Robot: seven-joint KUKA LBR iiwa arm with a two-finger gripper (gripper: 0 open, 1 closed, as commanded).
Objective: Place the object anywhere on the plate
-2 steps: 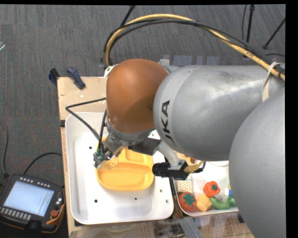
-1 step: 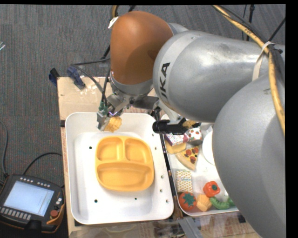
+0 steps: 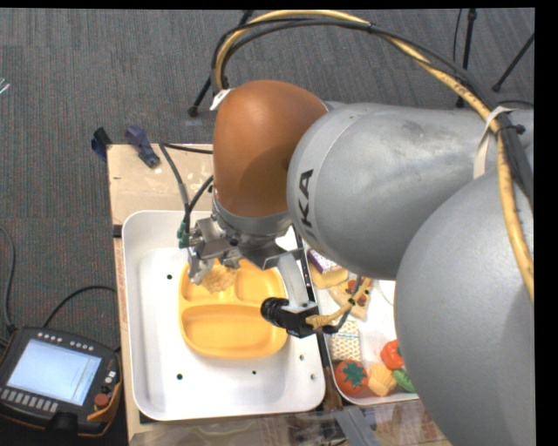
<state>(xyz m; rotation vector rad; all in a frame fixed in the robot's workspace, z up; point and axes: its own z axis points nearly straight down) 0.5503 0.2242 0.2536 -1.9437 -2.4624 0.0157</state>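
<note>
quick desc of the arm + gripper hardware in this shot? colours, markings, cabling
Arm: bulky rounded links in matte silver-grey metal, black "KA" lettering visible on the shell, and a glossy orange-brown domed wrist section. A yellow-and-black cable bundle loops over the top, and a white tie wraps the cable near the upper link. Gripper: small grey metal unit with thin black wires running to it.

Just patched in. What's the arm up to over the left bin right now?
The KUKA arm reaches in from the right, and its gripper is low over the upper left part of the yellow divided plate in the left white bin. A small tan object sits right at the gripper, over the plate; whether it is gripped or already released is unclear. The right bin holds toy foods, including a red tomato-like piece.
</note>
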